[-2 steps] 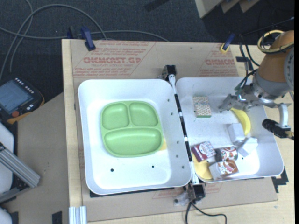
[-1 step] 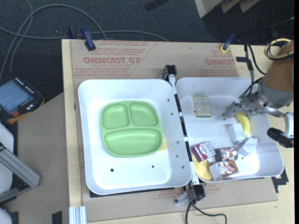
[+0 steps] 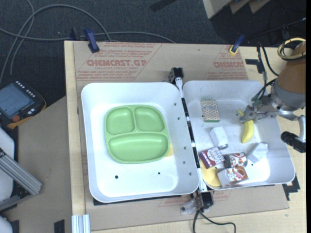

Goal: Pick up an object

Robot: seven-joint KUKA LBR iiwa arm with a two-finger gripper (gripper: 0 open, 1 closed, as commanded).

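I am hovering the end effector (image 3: 251, 113) in the right bin (image 3: 286, 171), just above the banana (image 3: 248, 131); its grip state I cannot tell. I am judging this the approach step: next I need a straight descent onto it.

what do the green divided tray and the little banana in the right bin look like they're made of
The green tray looks like moulded plastic: one even pale green, smooth rounded compartment walls, a soft matte sheen. The banana seems a plastic or foam toy, judging by its flat uniform yellow and small size, though this view leaves that open.
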